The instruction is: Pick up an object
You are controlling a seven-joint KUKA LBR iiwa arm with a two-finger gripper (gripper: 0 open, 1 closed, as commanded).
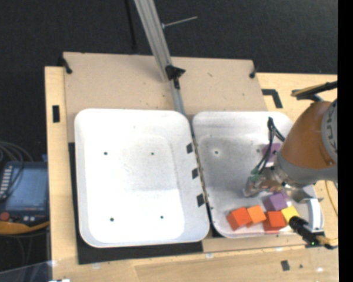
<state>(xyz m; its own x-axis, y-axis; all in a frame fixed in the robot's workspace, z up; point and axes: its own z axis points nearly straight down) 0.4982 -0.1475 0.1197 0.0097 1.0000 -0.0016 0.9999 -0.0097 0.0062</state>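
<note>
Right-hand bin under the arm, gripper apparently low beside purple block (grip state unclear)

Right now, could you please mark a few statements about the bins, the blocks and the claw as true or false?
1. The blocks are huddled in one corner of the right bin. True.
2. The claw hangs outside both bins. False: it is over the right bin, close by the blocks.
3. A purple block lies next to orange ones. True.
4. The arm reaches in from the view's left. False: it comes in from the right.
</note>
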